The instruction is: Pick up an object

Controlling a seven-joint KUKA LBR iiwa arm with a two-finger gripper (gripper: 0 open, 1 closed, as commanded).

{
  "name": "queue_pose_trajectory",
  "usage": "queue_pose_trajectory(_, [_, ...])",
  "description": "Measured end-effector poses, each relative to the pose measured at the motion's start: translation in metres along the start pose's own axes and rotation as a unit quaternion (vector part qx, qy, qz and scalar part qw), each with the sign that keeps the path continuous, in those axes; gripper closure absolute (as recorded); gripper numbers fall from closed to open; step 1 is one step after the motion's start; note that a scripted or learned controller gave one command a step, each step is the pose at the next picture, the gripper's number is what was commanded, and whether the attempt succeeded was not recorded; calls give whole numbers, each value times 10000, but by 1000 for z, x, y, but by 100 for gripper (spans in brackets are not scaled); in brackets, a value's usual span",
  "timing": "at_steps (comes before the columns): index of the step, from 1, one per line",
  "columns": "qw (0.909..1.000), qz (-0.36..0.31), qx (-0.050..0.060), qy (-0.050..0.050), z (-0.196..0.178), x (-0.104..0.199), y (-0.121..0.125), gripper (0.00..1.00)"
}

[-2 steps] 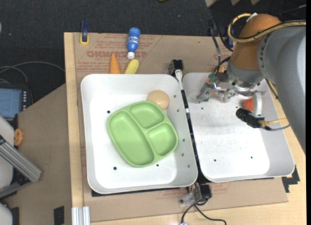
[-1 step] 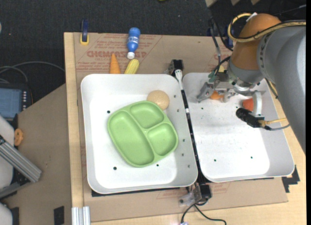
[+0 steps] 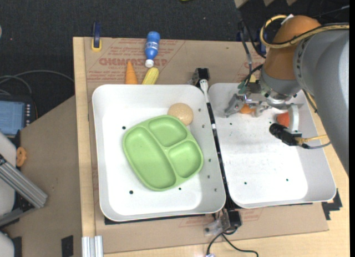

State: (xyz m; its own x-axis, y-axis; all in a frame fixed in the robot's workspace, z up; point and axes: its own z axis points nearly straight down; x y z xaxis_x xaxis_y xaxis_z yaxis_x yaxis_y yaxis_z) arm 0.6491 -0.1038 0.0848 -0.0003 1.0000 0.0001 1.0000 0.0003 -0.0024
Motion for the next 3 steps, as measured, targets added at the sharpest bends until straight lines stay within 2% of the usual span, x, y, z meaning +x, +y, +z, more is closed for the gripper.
queue_pose_trajectory(1, [10000, 0, 0, 0, 0, 0, 0, 0])
queue_pose_trajectory(2, [10000, 9, 10, 2, 0, -6, -23, 0])
queue_pose_trajectory(3, [9999, 17, 125, 19, 5, -6, 12, 0])
